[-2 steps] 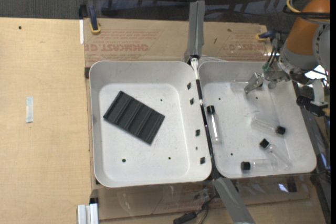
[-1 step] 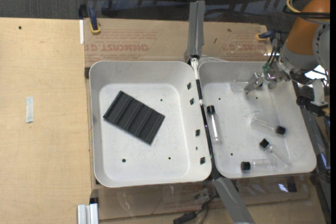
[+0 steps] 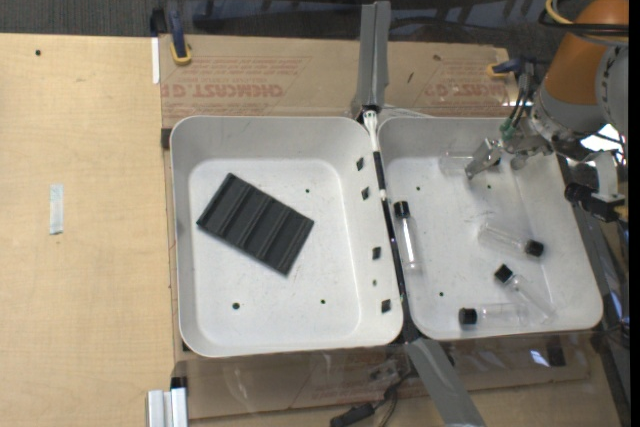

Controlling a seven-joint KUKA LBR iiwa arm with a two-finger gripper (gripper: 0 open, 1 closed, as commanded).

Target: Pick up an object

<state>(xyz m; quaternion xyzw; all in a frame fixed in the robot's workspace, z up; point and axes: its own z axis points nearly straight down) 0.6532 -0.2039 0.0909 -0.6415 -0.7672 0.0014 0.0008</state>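
Several clear tubes with black caps scattered in the right bin [image 3: 590,315]: one [image 3: 404,233] along its left wall, one [image 3: 512,242] near the middle, one [image 3: 484,315] by the near rim. Dark ribbed slab [image 3: 256,223] lying tilted in the left bin [image 3: 190,315]. Tool [image 3: 487,161] low over the right bin's far part, nothing visibly held; opening impossible to tell. Both bins on the desk [image 3: 80,315].

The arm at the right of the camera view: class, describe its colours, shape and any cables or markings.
The arm is rounded, with a broad orange band and pale grey casing beside it. A thin black-and-yellow cable loops over its top. At its end sits a small metallic gripper, with a touch of green near its mount. No markings are legible.
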